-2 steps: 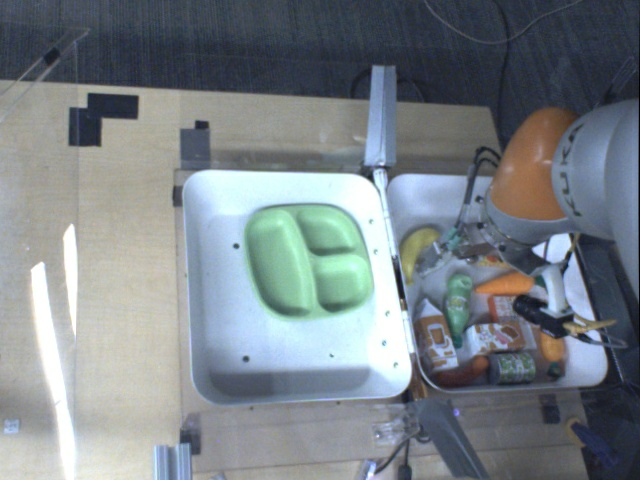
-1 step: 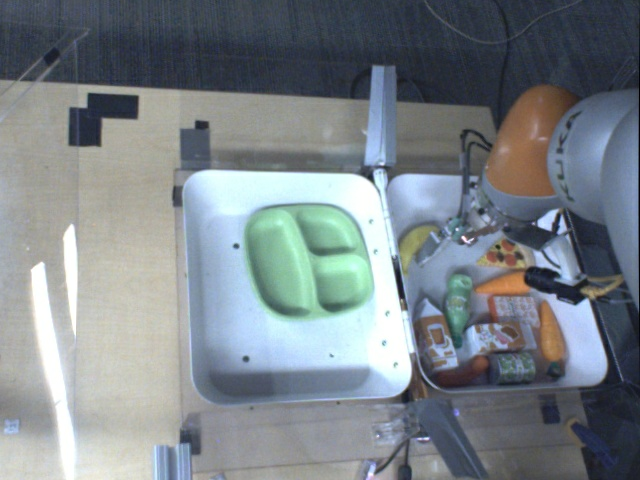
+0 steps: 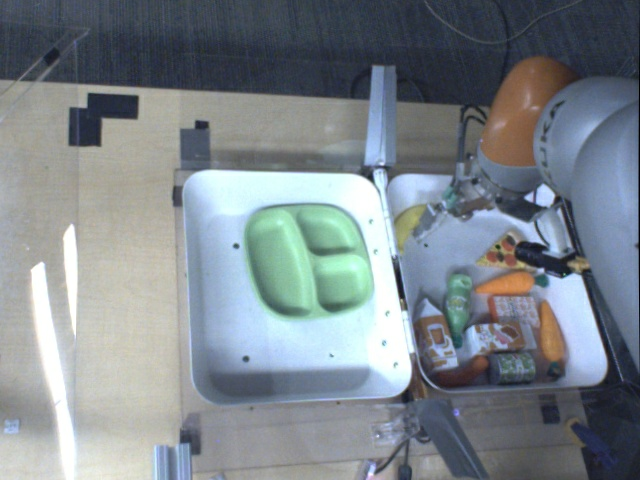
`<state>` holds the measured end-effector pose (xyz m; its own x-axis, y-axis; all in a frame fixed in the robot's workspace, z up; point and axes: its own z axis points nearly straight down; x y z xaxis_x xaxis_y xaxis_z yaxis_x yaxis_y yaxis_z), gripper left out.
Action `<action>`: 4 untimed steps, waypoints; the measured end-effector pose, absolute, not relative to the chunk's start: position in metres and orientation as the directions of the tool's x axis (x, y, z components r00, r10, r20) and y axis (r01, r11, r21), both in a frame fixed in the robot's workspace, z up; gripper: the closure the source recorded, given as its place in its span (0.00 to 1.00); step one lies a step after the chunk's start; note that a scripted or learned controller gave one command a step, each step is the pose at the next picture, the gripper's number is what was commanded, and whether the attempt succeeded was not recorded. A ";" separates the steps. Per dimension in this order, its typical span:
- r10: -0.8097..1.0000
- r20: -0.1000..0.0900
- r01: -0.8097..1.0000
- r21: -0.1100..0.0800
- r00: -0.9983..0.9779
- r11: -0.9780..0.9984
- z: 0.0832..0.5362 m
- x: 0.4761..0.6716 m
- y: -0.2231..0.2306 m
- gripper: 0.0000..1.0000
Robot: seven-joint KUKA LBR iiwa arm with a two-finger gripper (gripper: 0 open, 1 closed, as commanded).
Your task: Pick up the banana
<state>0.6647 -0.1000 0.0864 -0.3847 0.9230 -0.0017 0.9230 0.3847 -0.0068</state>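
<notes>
banana (image 3: pixel 407 224) lies seemingly lengthwise toward the bin's far corner; gripper (image 3: pixel 432 220) beside it, finger state unclear.

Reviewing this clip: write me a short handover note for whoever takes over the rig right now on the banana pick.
Gripper: low in the right bin, at its far left corner, right beside the banana. Finger state unclear from this view.
Banana: lying in that far left corner against the bin wall, not lifted.
Other items: carrot, green bottle and small cartons crowd the near half of the right bin. Green divided tray sits in the left bin.
Done: approach to the banana.
Left: confirm a grasp and lift it.
</notes>
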 end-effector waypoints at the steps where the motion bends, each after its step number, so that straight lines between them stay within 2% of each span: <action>1: 0.939 -0.003 0.939 -0.014 -0.345 0.345 0.087 0.666 -0.100 0.00; 2: 0.949 -0.002 0.949 0.008 -0.316 0.316 0.087 0.622 -0.097 0.00; 3: 0.838 0.009 0.838 -0.012 -0.546 0.546 0.086 0.666 -0.099 0.00; 4: 0.868 0.004 0.868 -0.013 -0.496 0.496 0.086 0.667 -0.096 0.00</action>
<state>0.6666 -0.0959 0.0860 -0.4962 0.8682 0.0044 0.8681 0.4962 -0.0130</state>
